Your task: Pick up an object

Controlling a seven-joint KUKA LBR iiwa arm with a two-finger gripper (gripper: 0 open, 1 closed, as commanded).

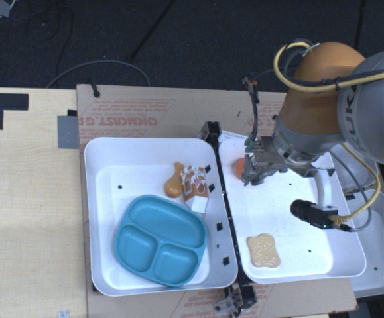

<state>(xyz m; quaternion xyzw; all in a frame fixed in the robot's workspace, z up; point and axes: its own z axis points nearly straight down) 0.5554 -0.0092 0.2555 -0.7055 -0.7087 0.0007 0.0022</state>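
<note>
A small orange object (241, 167) lies in the right bin (351, 260), near the left wall, just beside the gripper (253, 175); its shape is mostly hidden. I cannot tell how the claw stands. A flat beige piece (264, 250) with wavy edges lies nearer the front. The left bin (99, 177) holds a smooth blue divided plate (160, 239).

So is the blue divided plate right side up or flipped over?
Right side up. The blue plate lies in the left bin with its three hollowed compartments facing the camera, nothing in them.
</note>
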